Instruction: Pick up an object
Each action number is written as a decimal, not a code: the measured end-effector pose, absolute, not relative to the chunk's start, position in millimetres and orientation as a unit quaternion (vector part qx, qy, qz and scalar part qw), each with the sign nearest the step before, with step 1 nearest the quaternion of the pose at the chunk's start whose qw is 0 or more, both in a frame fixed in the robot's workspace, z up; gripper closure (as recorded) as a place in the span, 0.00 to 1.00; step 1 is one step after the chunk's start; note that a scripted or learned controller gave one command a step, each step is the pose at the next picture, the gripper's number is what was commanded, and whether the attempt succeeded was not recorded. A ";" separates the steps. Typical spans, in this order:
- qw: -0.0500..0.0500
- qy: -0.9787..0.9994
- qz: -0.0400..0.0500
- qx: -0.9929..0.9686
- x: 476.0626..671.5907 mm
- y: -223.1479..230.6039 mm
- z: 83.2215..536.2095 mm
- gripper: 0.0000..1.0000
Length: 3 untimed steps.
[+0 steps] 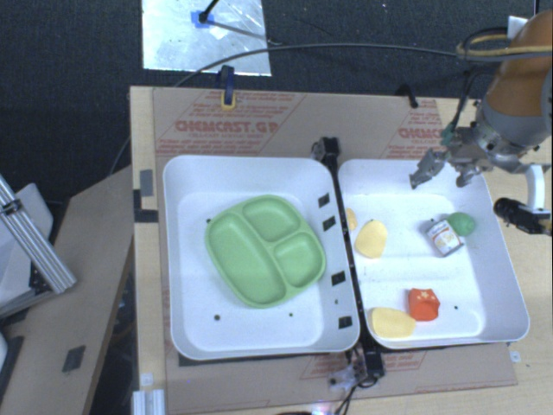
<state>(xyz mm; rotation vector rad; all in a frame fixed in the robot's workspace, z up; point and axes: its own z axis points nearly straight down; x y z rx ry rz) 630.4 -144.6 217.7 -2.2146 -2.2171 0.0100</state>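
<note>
Two white bins lie side by side on a board printed with red lettering; take the divider (344,249), the dark strip with black clips where the bins meet, as the landmark. Left of it sits the left bin (186,232), and in its middle, just left of the divider, rests a green tray (263,251) with three compartments, turned at a slant. Right of the divider lies the right bin (488,305). The arm (523,89), grey with an orange band, reaches in well to the right of the divider's far end, and its gripper (444,170) hangs over the far edge of the right bin with its two fingers spread apart and nothing between them. The loose things all lie right of the divider: a yellow piece (371,239) just beside its middle, another yellow piece (392,322) close to its near end, an orange-red piece (423,303) touching that one on the side away from the divider, a small can (443,237) with a pale label farther right, level with the divider's middle, and a green ball (462,224) touching the can on its far right side, both well below the gripper
</note>
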 end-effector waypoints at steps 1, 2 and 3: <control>-0.001 -0.708 0.000 -0.706 633.0 -144.3 224.7 0.00; 0.000 -0.709 0.000 -0.706 641.7 -144.9 167.4 0.00; 0.001 -0.710 0.001 -0.705 649.7 -138.1 113.4 0.00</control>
